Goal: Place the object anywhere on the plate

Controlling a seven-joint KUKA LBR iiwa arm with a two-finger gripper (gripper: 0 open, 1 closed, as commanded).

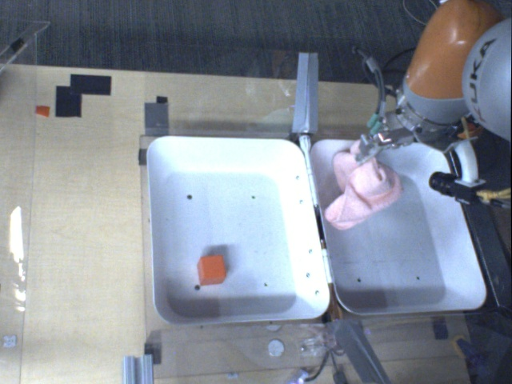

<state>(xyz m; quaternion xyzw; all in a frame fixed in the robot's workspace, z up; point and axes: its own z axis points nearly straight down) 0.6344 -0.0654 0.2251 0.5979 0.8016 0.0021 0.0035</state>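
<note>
A small orange cube (pixel 212 270) lies in the left bin (pixel 168 214), near its front left. A pink, plate-like thing (pixel 362 192) rests in the right bin (pixel 448 254) at its back left, close to the divider, and looks tilted or crumpled. My gripper (pixel 366 147) is directly over the pink thing's upper edge and seems to touch it there. The arm with its orange band (pixel 448 30) reaches in from the upper right.
A metal divider rail (pixel 306 94) runs between the bins at the back. Black blocks (pixel 78 93) and a small orange mark (pixel 42 111) lie on the wooden bench to the far left. A black cable fitting (pixel 452 184) hangs by the wrist.
</note>
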